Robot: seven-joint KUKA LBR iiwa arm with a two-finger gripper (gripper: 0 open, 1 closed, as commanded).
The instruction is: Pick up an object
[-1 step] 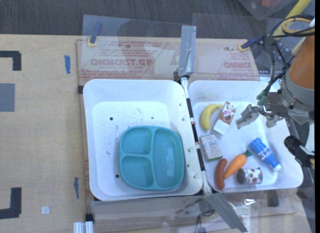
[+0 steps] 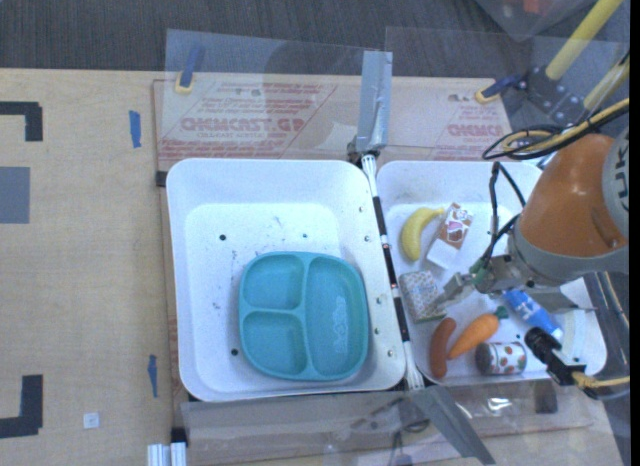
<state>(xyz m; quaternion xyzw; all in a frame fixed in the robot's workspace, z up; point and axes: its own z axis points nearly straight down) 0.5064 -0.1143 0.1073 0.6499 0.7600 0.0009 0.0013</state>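
Observation:
The right bin (image 2: 400,179) holds several small things. A yellow banana (image 2: 416,231) lies at its left, with a small white and red carton (image 2: 452,228) beside it. Below them lies a grey speckled packet (image 2: 424,294). Toward the front are a reddish sausage (image 2: 439,347), an orange carrot (image 2: 474,334) and a white can with red spots (image 2: 501,357). My gripper (image 2: 470,282) hangs low in the middle of this bin, just right of the packet and above the carrot. The arm's orange band (image 2: 570,209) hides the bin's right part.
The left bin (image 2: 200,194) holds a teal divided plate (image 2: 303,316) at its front right. A ridge (image 2: 382,244) separates the two bins. Clear plastic sheets (image 2: 270,119) stand behind the bins. The wooden bench (image 2: 80,254) stretches to the left.

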